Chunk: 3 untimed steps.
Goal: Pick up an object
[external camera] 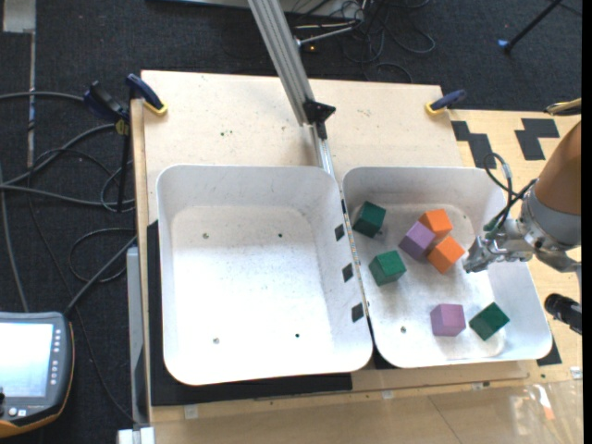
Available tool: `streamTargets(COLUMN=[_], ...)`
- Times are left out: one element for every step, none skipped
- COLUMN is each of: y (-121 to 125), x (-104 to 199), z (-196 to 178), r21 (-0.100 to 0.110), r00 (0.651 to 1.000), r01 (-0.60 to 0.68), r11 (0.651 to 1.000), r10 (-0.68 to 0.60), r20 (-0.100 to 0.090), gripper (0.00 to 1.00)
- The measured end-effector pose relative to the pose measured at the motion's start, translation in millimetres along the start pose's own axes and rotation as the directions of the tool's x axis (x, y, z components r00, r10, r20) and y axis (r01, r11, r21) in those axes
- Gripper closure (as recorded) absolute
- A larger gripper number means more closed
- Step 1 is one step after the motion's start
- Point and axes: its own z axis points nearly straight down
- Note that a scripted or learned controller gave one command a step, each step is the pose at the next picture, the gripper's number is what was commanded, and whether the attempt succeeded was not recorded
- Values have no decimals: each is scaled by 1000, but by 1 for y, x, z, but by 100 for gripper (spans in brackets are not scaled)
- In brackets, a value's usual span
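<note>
The right bin [518, 340] holds several small cubes. Two green cubes [370, 218] [388, 266] lie near its left side, and a third green cube [488, 321] sits near the front right. A purple cube [418, 240] touches two orange cubes [437, 221] [447, 252] in the middle. Another purple cube [448, 319] lies toward the front. My gripper [478, 259] hangs at the bin's right side, just right of the lower orange cube, with nothing visibly between its fingers.
The left bin [176, 202] stands beside the right one, sharing a middle wall. A slanted metal pole [282, 49] runs from the top down to the bins' junction. Clamps [146, 93] [445, 102] sit at the board's back corners. A teach pendant [32, 368] lies at lower left.
</note>
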Motion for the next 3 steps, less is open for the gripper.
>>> streamTargets(y=[12,13,23], x=[2,2,55], z=[-52,-61,-74], r21=[0,3,2], r00=[1000,1000,1000], r01=[2,1,7], r11=[1000,1000,1000], r10=[-2,-1,-7], r20=[0,-1,-4], gripper=[100,100,100])
